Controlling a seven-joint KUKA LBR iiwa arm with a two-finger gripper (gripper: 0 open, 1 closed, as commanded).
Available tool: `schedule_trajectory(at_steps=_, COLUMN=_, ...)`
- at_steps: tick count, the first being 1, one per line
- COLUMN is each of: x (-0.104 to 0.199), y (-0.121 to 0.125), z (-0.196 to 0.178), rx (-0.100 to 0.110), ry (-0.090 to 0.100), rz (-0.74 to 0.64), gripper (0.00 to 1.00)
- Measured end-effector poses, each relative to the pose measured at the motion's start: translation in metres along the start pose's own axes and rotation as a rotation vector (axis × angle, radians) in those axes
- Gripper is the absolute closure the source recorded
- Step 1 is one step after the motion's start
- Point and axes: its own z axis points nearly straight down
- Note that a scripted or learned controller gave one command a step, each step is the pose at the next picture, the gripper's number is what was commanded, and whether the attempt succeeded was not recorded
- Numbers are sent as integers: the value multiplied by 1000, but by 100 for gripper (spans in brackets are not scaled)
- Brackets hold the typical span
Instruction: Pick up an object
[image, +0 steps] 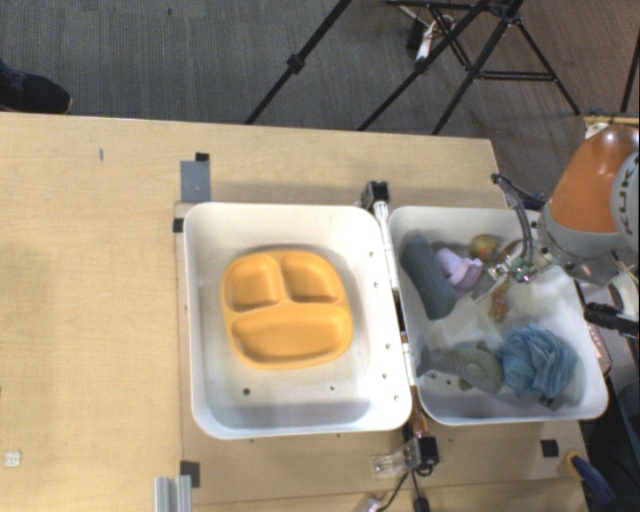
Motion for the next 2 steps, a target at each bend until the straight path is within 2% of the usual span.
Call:
schedule_trajectory(at_steps=1, x=0, y=1, z=-11, rx=-3, ry=-2, rz=-2, gripper=100)
schedule_trajectory(at_steps=2, x=22, y=44, z=-93, rx=2, ry=2, rz=106, gripper=100)
